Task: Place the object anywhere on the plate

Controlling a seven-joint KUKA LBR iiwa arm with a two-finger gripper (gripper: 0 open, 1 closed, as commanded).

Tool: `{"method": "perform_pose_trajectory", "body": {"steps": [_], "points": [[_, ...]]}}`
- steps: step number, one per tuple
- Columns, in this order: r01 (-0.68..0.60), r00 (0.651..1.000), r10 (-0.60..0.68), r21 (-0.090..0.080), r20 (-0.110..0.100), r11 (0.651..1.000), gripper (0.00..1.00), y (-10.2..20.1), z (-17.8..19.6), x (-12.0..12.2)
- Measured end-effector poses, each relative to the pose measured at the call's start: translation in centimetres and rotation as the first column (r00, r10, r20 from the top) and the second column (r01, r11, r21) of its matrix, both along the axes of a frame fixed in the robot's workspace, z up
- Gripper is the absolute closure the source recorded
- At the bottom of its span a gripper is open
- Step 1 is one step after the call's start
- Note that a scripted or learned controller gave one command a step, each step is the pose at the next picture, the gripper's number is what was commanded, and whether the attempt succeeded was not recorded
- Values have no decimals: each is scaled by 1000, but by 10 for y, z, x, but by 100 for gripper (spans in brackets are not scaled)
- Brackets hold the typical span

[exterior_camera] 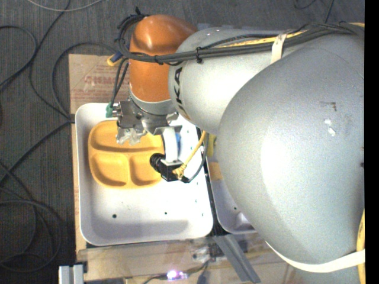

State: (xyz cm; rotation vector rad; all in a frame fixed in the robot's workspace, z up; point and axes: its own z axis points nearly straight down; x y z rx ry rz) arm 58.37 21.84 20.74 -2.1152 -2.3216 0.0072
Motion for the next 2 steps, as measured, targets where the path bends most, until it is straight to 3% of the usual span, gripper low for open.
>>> {"method": "perform_pose_trajectory", "body": {"steps": [1, 2], "points": [[-69, 998, 69, -2, 0, 998, 100, -11, 3, -26], [-211, 977, 211, 0, 0, 977, 100, 0, 3, -36]]}}
